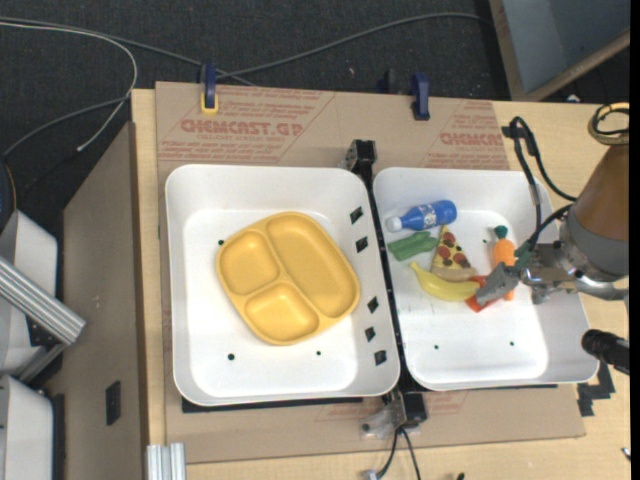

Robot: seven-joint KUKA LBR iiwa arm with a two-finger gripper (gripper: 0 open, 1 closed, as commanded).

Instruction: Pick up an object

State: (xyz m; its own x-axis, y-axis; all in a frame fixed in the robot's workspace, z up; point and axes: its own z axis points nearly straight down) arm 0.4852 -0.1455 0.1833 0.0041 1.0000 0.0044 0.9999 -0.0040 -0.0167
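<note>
The right bin (470,358) holds a cluster of toy foods in its far half. A blue bottle (425,215) lies on its side above a green piece (408,247). A pizza slice (451,253) rests just above a yellow banana (445,286). An orange carrot (503,251) and a red-orange piece (492,291) lie at the cluster's right end. My gripper (533,273) sits low at the bin's right side, right beside the red-orange piece and the carrot. Nothing visibly hangs from it.
The left bin (200,348) carries a yellow three-compartment tray (288,276). A black divider (372,258) runs between the bins. Black cables (530,168) trail over the right bin's far right corner. The near half of the right bin is bare white floor.
</note>
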